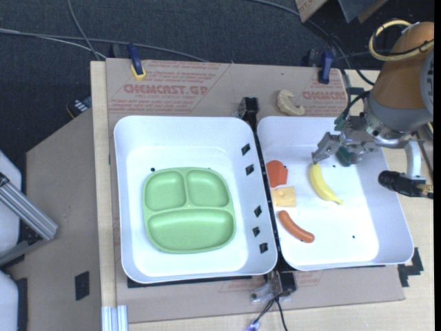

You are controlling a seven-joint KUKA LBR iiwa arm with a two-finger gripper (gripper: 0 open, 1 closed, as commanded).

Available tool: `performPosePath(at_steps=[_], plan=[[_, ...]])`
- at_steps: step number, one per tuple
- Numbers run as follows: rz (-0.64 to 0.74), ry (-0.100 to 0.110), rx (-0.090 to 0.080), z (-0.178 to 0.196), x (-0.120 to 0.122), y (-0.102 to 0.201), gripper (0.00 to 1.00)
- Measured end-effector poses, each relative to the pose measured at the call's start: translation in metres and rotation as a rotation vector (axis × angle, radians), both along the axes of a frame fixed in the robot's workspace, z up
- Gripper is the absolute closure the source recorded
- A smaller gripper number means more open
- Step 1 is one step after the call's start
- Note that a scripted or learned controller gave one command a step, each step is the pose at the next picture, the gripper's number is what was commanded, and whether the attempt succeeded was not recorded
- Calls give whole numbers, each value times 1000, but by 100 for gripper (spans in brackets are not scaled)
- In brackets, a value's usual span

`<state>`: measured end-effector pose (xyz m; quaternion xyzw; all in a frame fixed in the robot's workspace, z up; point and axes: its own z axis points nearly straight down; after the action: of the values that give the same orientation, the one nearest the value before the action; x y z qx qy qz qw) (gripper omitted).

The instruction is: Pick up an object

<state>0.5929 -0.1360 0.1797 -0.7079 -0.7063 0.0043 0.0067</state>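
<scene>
Two shallow white plastic bins sit side by side on the cardboard-covered tabletop (207,81). The left bin (131,136) holds a pale green three-compartment plastic tray (188,209) at its centre. The right bin (386,233) holds four toy foods along its left side: an orange-red rounded piece (276,172) against the left wall, a yellow cheese-like square (284,197) just below it, a red sausage (295,227) nearer the front edge, and a yellow banana (322,183) to their right. The grey arm with orange band (406,54) enters from the tabletop's right edge; its jaws (335,148) hang over the right bin's rear part, just above the banana, spread apart and holding nothing. A beige lump (290,102) lies on the tabletop behind the right bin.
</scene>
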Motion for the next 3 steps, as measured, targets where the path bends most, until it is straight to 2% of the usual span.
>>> performPosePath(at_steps=[1,3], plan=[[3,-15,-2,8,3,0,0],[2,-10,-1,-97,-4,8,0]])
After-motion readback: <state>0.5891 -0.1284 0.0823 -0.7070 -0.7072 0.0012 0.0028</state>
